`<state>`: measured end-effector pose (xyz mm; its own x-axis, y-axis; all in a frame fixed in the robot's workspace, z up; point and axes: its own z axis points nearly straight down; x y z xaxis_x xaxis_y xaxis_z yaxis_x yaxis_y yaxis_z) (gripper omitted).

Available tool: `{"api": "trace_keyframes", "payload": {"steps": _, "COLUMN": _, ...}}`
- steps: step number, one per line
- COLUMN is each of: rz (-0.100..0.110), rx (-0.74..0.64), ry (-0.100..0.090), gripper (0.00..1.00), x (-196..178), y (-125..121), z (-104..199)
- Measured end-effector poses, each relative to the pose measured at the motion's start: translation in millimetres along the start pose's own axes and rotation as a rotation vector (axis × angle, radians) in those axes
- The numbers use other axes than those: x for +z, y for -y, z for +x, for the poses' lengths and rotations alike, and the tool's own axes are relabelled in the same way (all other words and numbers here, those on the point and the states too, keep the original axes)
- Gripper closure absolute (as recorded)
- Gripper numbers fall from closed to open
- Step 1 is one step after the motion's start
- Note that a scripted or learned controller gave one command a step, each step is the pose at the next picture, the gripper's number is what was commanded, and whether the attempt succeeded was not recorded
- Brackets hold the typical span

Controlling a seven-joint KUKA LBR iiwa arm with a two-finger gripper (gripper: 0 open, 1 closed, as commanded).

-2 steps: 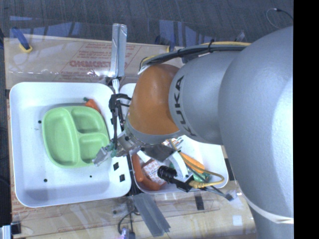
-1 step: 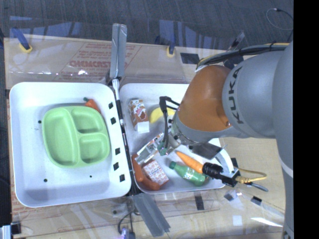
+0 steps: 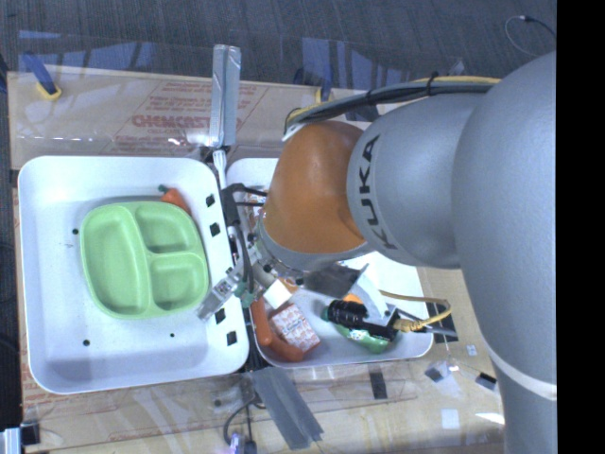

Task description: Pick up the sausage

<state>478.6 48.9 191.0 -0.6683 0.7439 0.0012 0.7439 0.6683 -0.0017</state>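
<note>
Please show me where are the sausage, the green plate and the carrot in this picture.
sausage (image 3: 288, 334): camera view, on its wrapped middle, in the right bin.
green plate (image 3: 144, 258): camera view, on the divider between its compartments, in the left bin.
carrot (image 3: 171, 197): camera view, on its orange end beside the plate's far rim.

The grey arm (image 3: 473, 168) comes in from the right, broad and close to the camera, with its orange band (image 3: 317, 192) just above and to the right of the gripper (image 3: 248, 287). The wrist bends downward below the band. The gripper sits at the arm's lower left end, mostly hidden beneath the wrist, so its state cannot be read.
</note>
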Motion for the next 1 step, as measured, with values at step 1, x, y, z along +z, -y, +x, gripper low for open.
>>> {"api": "trace_keyframes", "payload": {"steps": 1, "rz": 0.001, "rx": -0.003, "ry": 0.0, "gripper": 1.0, "x": -9.6, "y": -0.3, "z": -0.7}}
